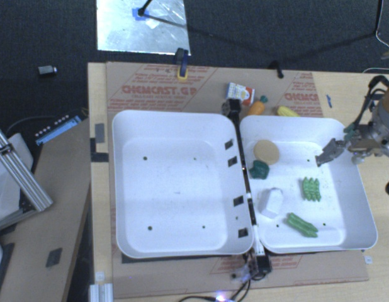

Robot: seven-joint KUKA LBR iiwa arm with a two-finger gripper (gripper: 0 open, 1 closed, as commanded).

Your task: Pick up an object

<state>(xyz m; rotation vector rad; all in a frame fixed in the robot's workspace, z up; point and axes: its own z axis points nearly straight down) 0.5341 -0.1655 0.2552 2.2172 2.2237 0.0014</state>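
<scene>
Objects lie scattered in the right bin (355,187): tan disc (266,150), teal lump (260,169), white block (270,201), ridged green piece (311,189) and green pod (302,224). We see the pincer (326,154) over the bin's upper right, nothing between its fingers; clenched or released, we cannot tell. The ridged piece sits nearest, just below and left of it.

The right bin (355,200) is the landmark. Inside it lie a tan round disc (266,150), a dark green lump (260,169) just below the disc, a white block (270,201), a ridged green piece (311,189) and a green pod (301,224). The gripper (326,155) hovers over its upper right part.
</scene>
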